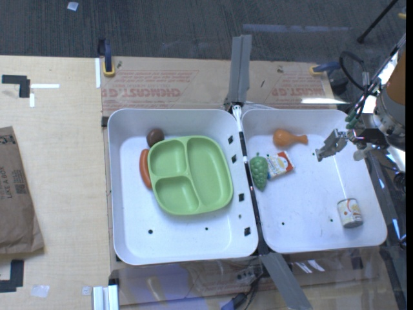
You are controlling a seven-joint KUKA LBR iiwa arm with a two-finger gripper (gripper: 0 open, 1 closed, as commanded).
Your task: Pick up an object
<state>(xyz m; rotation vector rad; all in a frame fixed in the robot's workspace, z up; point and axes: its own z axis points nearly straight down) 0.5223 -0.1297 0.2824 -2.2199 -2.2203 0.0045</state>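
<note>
I hang over the right bin (pixel 361 237), up near its far right corner, my arm (pixel 393 95) coming in from the right edge. My gripper (pixel 333 143) points down and left toward the bin floor, fingers slightly parted as far as I can make out, and nothing sits between them. I touch nothing here: bare white floor lies under my tips.

Nearest to me is the orange drumstick (pixel 289 138), lying at the far side of the right bin, a little to my left and apart from me. Below it, against the divider between the bins, a green bumpy fruit (pixel 259 172) lies just beside a small packet (pixel 279 165) with a red and white label; the two look to be touching. Well apart from those, toward the near right corner, a small can (pixel 349 212) lies on its side, white with an orange mark.

In the left bin (pixel 129 237) a green plate (pixel 190 174) with three compartments takes up the middle, sitting a bit tilted. A brown round thing (pixel 155 136) rests at its far left corner, and a red-orange carrot (pixel 144 167) lies along its left edge, partly tucked under the rim.

A brown paper bag (pixel 16 189) lies on the bench at far left.
</note>
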